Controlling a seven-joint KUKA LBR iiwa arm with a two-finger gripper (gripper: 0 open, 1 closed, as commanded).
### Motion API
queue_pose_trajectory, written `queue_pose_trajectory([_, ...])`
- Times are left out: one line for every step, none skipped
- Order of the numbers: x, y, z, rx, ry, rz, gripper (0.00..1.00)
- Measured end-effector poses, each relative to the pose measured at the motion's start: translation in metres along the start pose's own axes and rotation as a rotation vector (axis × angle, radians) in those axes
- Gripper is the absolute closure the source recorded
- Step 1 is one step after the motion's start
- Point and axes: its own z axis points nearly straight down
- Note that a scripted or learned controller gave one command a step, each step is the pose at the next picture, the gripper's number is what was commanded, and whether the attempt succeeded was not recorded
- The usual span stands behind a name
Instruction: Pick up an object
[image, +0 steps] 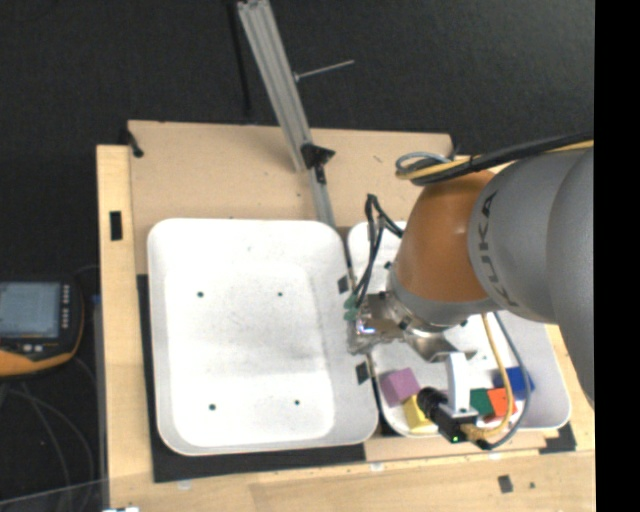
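My arm reaches over the right bin (553, 398), its orange band and grey body covering most of that bin. The gripper (402, 338) hangs below the wrist near the bin's left side, and the arm blocks the view of how it stands. A purple block (400, 384) lies just in front of it in the bin. A yellow piece (419, 420) rests at the bin's front edge. A green block (483, 399), an orange block (499, 403) and a blue piece (517, 381) sit close together to the right. I see nothing held.
The left bin (240, 320) lies beside the right one, their rims touching. A slanted metal rail (285, 95) runs from the top down to the gap between the bins. The wooden bench (220, 170) surrounds both bins.
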Motion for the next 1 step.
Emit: queue_pose_trajectory([0.0378, 0.0200, -0.1013, -0.002, -0.001, 0.002, 1.00])
